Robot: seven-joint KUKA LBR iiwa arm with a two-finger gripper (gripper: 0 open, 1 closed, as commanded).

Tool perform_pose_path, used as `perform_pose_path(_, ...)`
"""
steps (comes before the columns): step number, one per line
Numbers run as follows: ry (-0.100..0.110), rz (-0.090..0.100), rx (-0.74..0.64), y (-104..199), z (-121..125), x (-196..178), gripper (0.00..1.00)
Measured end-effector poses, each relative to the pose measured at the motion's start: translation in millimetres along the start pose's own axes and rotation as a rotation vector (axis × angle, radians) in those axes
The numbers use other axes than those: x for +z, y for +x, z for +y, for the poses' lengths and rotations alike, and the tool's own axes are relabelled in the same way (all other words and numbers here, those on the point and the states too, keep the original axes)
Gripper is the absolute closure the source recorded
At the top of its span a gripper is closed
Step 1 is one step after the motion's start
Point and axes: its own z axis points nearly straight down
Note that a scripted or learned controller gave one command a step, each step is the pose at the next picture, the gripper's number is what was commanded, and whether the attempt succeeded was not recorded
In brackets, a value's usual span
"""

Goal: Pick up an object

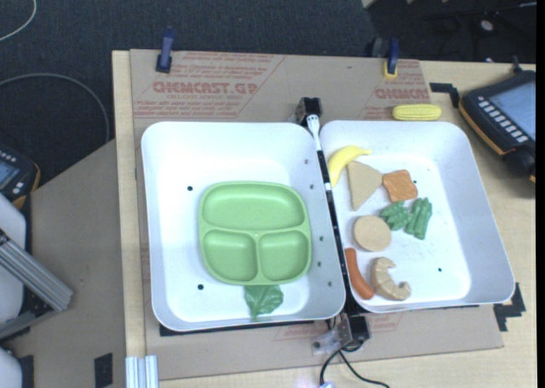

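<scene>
Green tray sits in the left bin, a leaf touching its near edge. Right of the tray, in the other bin, lie banana, wedge, broccoli, disc, sausage and croissant. They crowd together, so a grasp may snag two or nudge one aside.

two white bins, one green tray, two lettuce pieces, one banana, one croissant
</scene>
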Motion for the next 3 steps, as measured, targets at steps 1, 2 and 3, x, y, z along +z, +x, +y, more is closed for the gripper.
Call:
perform_pose_path(1,0.03,0.012,-0.002,55,-11,180,0.0)
perform_pose_path(2,-0.003,0.001,0.001,60,-7,1,0.0)
perform_pose_path(3,0.03,0.01,0.003,55,-10,173,0.0)
